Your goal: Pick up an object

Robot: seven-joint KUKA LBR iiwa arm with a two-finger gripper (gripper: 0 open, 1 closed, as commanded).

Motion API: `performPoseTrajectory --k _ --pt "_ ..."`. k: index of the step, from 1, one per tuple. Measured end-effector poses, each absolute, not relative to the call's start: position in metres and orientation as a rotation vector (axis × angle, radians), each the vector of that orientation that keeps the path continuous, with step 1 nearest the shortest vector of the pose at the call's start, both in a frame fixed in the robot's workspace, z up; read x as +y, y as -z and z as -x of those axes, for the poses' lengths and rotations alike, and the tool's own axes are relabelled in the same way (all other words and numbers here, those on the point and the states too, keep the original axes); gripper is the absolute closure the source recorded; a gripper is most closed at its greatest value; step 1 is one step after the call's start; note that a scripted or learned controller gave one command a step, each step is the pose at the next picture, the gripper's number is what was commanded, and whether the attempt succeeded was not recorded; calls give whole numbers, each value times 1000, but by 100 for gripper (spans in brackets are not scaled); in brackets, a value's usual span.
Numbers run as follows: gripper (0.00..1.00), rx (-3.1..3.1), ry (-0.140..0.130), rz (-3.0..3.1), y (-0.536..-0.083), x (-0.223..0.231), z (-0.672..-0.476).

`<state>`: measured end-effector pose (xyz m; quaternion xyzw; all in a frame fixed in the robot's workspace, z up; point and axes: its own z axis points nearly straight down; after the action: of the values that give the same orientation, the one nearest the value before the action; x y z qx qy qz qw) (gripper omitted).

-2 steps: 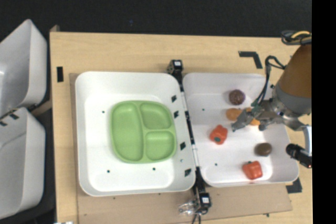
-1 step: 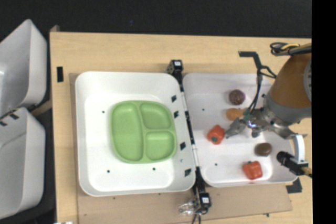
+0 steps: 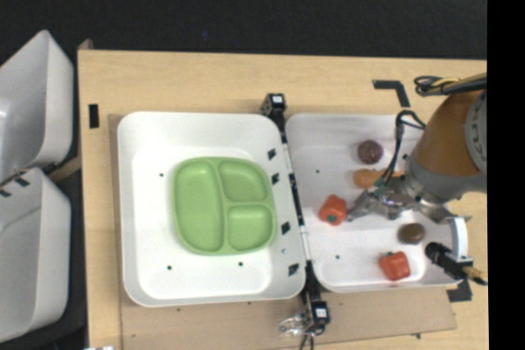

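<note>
The right bin [image 3: 328,143] holds several small items. Among them are a dark red round one [image 3: 370,151], an orange one [image 3: 366,177], a red-orange one with a green spot [image 3: 332,210], a brown one [image 3: 412,234] and a red one [image 3: 394,265]. My gripper [image 3: 371,203] is low over the middle of this bin. It sits just right of the red-orange item and just below the orange one. The grey and orange arm [image 3: 447,147] comes in from the right. Nothing visibly sits in the gripper.
The left bin [image 3: 143,258] holds a green plate [image 3: 221,205] with three compartments. A clamped divider [image 3: 291,209] joins the two bins. White containers [image 3: 29,102] stand off the bench at the left. Cables and a black bracket [image 3: 394,90] lie behind the right bin.
</note>
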<state>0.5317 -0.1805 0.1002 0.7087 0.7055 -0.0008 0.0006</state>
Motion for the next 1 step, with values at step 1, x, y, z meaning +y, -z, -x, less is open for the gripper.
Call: performPoseTrajectory --k 1 --pt "100 2207 -2 -2231 -111 -181 -532"
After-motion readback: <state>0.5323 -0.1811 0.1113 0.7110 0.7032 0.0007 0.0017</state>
